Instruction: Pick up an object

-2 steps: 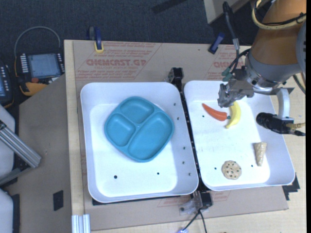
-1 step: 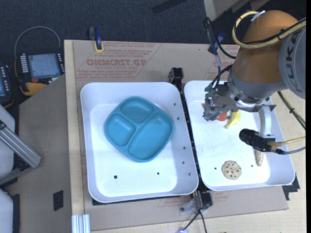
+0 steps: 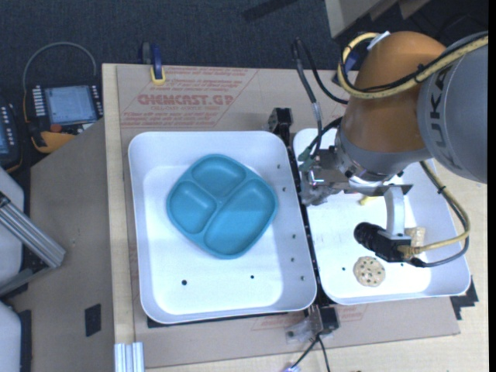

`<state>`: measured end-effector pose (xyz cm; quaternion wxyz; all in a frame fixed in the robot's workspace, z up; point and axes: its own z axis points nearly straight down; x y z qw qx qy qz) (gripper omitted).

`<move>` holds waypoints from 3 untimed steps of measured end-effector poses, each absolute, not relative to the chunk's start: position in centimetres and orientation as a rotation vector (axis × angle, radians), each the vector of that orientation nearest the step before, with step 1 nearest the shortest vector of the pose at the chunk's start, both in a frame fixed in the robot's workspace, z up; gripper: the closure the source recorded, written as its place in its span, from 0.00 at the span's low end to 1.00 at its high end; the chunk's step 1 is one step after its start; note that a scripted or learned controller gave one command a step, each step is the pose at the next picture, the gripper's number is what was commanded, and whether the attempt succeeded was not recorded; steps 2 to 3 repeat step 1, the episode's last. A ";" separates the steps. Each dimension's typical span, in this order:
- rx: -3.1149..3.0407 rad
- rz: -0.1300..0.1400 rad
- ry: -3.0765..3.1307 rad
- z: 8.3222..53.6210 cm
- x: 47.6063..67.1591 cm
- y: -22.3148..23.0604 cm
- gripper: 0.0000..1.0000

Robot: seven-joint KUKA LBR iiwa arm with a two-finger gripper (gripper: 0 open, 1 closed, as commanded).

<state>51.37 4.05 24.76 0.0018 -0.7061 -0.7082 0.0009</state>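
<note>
2 bins side by side on the desk (image 3: 116, 208). In the left bin (image 3: 201, 289), a blue plate (image 3: 222, 204) with 3 compartments, lying flat near the middle. In the right bin (image 3: 341, 239), a round speckled cookie (image 3: 369, 270) near that bin's lower edge in the view. Hand (image 3: 313, 186) low over the right bin's left wall, just beside the divide between the bins, under the bulk of the arm (image 3: 387, 107); spread or pressed together, impossible to tell from here. Nothing visibly held. Probably at the approach stage, with no target reached yet. To do this step well, choose 1 target and commit. For the cookie, the nearer thing, move along the right bin, centre above it, spread enough to straddle its rim, descend straight to just off the floor, then close gently, since probably thin and brittle. For the plate, cross the wall first, high enough to clear it, and aim at the raised rim rather than the flat middle, likely too broad to span. Keep off the bin wall during descent: risk of clipping it and shifting the bin. Lift slowly and check for something truly gripped before pulling away.
</note>
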 end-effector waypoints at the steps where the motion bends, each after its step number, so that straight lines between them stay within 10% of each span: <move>1: -2.214 0.004 -2.223 24.1 49.0 8.3 1.00; 3: -2.214 0.004 -2.223 24.1 49.0 8.3 1.00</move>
